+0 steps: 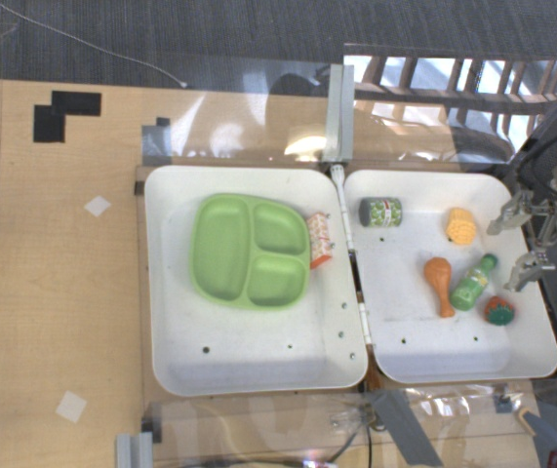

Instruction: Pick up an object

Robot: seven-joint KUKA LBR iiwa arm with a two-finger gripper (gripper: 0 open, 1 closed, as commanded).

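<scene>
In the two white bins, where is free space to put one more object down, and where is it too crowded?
Left bin: a wide bare strip below the green plate. Right bin: bare floor between the can and the drumstick, and along the bottom edge. Crowded: its right side, where the yellow piece, green bottle, red-green toy and gripper cluster.

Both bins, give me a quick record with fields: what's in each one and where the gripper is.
left bin: green divided plate, small snack packet at the plate's right edge
right bin: can, yellow round item, orange drumstick, green bottle, red and green item
gripper: over right bin's right edge, holding nothing, fingers apart
</scene>
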